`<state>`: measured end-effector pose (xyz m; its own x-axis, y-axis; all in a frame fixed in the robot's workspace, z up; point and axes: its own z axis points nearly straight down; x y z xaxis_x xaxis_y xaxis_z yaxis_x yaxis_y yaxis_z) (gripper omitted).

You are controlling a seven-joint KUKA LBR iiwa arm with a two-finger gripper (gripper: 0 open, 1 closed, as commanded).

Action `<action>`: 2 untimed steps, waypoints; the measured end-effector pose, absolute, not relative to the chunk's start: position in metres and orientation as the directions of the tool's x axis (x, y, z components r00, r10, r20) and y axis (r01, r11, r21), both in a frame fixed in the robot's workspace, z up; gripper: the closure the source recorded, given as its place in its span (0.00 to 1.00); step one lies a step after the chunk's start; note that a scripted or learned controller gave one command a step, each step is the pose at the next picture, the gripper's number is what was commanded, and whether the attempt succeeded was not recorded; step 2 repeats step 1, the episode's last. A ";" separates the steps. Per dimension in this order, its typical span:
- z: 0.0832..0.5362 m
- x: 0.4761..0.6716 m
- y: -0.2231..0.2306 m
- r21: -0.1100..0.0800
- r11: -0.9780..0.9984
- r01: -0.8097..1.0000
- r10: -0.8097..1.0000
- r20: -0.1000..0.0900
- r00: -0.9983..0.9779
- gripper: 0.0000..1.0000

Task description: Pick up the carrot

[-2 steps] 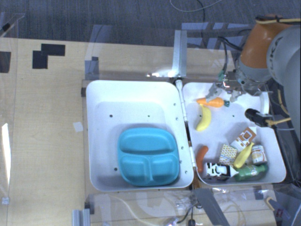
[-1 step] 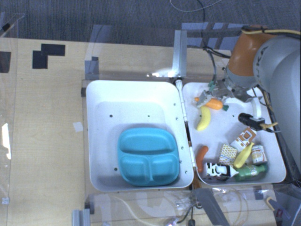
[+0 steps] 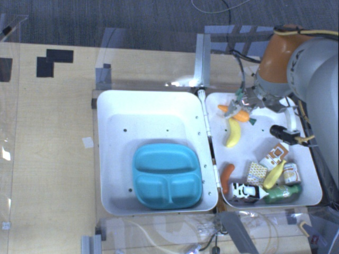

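The carrot (image 3: 236, 114) lies at the far end of the right bin (image 3: 312, 192), just beyond the tip of a yellow banana (image 3: 233, 134). The gripper (image 3: 244, 100) sits directly over it, low, though whether it is open or closed cannot be told here. A good grasp would likely close across the carrot's narrow width, clear of the banana and the bin's far wall.

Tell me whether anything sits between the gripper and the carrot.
Nothing visible does. The gripper is right over the carrot at the far end of the right bin. The banana lies just beside the carrot on the near side, not in between.
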<state>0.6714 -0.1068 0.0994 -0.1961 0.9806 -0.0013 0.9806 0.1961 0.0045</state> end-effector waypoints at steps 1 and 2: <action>0.211 0.671 -0.034 0.009 0.288 0.958 0.958 -0.002 -0.288 1.00; 0.211 0.671 -0.034 0.009 0.288 0.958 0.958 -0.002 -0.288 1.00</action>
